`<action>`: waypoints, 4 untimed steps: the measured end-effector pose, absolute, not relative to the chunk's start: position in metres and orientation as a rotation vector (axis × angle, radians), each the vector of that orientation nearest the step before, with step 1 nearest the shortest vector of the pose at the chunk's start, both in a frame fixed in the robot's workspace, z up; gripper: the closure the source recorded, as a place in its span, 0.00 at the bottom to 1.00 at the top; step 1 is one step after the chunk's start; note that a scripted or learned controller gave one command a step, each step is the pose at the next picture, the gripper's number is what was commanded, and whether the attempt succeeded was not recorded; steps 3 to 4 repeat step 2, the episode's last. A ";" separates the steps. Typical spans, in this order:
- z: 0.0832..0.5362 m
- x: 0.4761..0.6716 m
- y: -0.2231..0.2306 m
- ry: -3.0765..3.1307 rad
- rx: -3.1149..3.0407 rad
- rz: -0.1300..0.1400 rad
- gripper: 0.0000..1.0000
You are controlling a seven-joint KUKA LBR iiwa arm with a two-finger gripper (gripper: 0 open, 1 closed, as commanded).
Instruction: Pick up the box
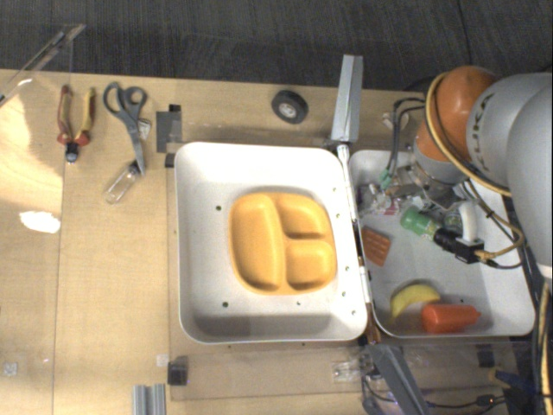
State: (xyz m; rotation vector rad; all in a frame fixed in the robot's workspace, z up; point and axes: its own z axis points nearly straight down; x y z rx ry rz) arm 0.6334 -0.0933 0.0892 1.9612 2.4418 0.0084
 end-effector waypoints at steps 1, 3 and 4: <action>0.100 0.635 -0.092 2.441 1.956 0.014 1.00; 0.214 0.670 -0.057 2.444 1.964 0.007 1.00; 0.214 0.670 -0.057 2.444 1.964 0.007 1.00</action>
